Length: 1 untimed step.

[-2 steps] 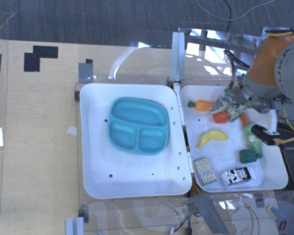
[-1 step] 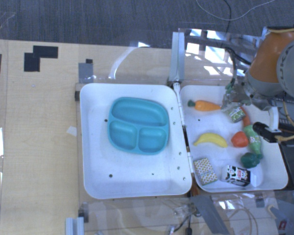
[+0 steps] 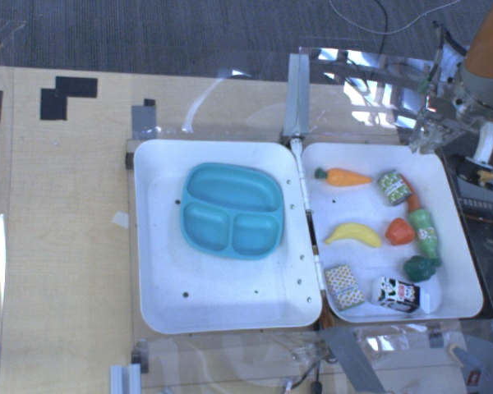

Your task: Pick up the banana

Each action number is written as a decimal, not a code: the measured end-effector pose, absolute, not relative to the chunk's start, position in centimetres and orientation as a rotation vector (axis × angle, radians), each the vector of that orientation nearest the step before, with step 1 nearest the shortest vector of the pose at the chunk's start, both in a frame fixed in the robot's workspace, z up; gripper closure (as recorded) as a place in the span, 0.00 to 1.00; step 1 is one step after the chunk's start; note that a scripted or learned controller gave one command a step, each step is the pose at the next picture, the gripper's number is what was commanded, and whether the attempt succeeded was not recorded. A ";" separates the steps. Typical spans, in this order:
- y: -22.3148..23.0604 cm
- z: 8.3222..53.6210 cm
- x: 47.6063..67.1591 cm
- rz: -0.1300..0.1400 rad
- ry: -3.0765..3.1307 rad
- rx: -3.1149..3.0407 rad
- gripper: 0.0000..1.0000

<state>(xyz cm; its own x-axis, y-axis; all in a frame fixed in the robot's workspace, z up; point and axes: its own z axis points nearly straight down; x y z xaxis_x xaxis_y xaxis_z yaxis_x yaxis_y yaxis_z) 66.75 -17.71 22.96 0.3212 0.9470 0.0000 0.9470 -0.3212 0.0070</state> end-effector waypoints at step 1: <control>-17.7 22.9 66.7 0.006 1.828 2.548 0.00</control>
